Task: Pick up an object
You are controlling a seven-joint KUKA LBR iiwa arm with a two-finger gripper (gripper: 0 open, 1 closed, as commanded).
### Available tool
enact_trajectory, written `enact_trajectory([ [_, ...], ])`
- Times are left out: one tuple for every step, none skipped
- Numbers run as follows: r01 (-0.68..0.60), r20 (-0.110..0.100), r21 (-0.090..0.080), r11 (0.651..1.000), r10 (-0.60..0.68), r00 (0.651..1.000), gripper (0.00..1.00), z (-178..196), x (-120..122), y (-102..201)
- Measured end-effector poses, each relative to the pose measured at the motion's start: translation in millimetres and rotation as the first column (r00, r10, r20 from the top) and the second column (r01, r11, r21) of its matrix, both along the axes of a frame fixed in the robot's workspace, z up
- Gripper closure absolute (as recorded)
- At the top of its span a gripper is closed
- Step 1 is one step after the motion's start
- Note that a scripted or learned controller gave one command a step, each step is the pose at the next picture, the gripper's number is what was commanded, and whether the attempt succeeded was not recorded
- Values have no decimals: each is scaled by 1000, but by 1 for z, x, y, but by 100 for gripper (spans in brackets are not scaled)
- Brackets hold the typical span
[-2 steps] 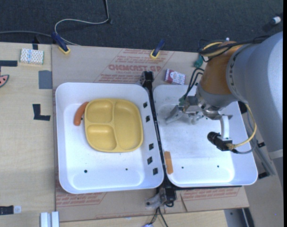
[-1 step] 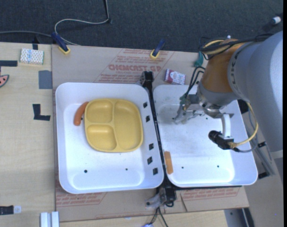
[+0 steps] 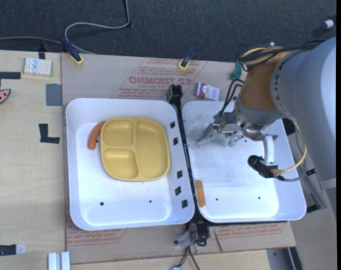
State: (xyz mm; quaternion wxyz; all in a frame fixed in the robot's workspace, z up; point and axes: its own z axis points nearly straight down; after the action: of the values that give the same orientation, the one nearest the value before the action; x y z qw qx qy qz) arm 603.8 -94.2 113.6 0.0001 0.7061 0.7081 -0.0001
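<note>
Nearest the camera, a small orange sausage-shaped piece (image 3: 200,193) lies at the near left edge of the right bin (image 3: 243,207), against the divider between the bins. A second orange piece (image 3: 94,135) lies in the left bin (image 3: 125,212), touching the left side of a yellow divided plate (image 3: 135,149).

Either piece could be the target, and both are awkward: the near one hugs the bin wall, so a finger could strike the rim or divider and nudge it away; the other is pressed against the plate, leaving little room for a finger.

From the right, the grey arm bends down over the far part of the right bin, its orange band above the wrist. The gripper (image 3: 207,134) points left, low over the bin floor, well apart from both pieces. Whether it is parted or closed cannot be told; nothing is visibly in it.
</note>
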Motion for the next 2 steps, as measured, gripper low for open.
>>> enact_trajectory([
  [2, 3, -1, 1000, -2, 1000, 0, -28, -19, 0],
  [1, 3, -2, 1000, -1, 1000, 100, -18, -19, 0],
])
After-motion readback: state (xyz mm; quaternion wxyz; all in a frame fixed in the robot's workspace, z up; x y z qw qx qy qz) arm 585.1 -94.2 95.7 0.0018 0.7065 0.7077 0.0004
